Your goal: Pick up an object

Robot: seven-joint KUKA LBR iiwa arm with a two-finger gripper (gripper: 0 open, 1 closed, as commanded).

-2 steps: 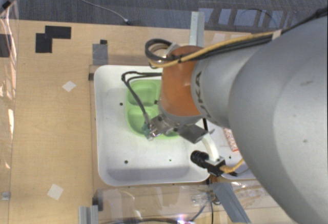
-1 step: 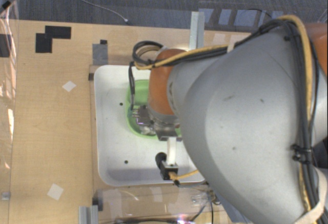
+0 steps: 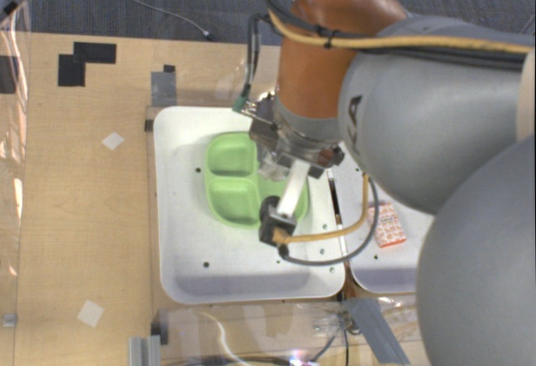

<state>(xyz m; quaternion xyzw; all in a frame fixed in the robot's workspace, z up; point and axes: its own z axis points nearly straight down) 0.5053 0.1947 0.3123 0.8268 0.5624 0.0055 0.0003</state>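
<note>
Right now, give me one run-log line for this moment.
arm: over left bin | claw: above green divided tray | grasp: unconfirmed | right bin: red-and-white packet

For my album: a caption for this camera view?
Grey robot arm reaches over a green divided plastic tray in a white bin.

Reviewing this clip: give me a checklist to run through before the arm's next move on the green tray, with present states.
1. Gripper is over the green tray: ok.
2. Tray lies flat, hollows up, in the left bin: ok.
3. Tray is clear of that bin's left and near walls: ok.
4. Tray is in the grip: cannot tell, the contact is hidden.
5. Packet lies in the right bin, apart from the tray: ok.
</note>
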